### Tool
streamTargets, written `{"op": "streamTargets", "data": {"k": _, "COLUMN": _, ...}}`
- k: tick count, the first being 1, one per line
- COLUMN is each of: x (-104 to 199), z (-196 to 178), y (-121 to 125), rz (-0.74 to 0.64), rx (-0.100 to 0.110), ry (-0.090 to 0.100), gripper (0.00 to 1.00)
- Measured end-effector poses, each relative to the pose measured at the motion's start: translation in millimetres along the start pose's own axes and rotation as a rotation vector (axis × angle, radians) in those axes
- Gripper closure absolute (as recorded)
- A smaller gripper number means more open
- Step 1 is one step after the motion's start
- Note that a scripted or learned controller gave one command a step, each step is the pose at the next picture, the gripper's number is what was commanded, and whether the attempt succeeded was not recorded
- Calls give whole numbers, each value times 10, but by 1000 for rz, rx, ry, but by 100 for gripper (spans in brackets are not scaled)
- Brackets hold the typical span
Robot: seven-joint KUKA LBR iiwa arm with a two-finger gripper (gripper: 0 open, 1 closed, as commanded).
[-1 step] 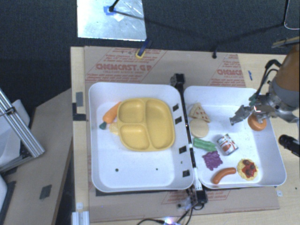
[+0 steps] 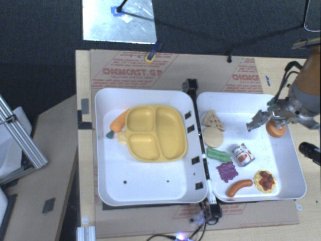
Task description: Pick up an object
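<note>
nearest the camera in the right bin (image 2: 301,182), a round pizza toy (image 2: 265,181) lies in the corner, with a smooth brown sausage (image 2: 239,187) and bumpy purple grapes (image 2: 227,171) left of it. beyond them sit a small can (image 2: 243,154), a green pod (image 2: 218,154), a pale disc (image 2: 213,137) and a wedge-shaped slice (image 2: 212,119). past the can, the grey arm reaches in from the right — its gripper (image 2: 257,120) hovers low, fingers apart, clamping nothing. an orange round toy (image 2: 276,129) sits just beside it.
</note>
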State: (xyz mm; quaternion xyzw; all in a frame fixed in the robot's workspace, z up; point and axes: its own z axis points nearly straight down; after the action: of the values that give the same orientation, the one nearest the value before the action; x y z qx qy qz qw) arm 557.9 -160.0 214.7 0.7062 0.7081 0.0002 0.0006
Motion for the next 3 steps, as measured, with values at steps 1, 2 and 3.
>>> {"op": "streamTargets", "data": {"k": 1, "x": 88, "z": 491, "y": -56, "rz": 1, "rx": 3, "ry": 2, "gripper": 0}}
{"op": "streamTargets", "data": {"k": 2, "x": 34, "z": 1056, "y": -139, "rz": 2, "rx": 5, "ry": 2, "gripper": 0}}
{"op": "streamTargets", "data": {"k": 3, "x": 38, "z": 1260, "y": -113, "rz": 0, "rx": -3, "ry": 1, "gripper": 0}}
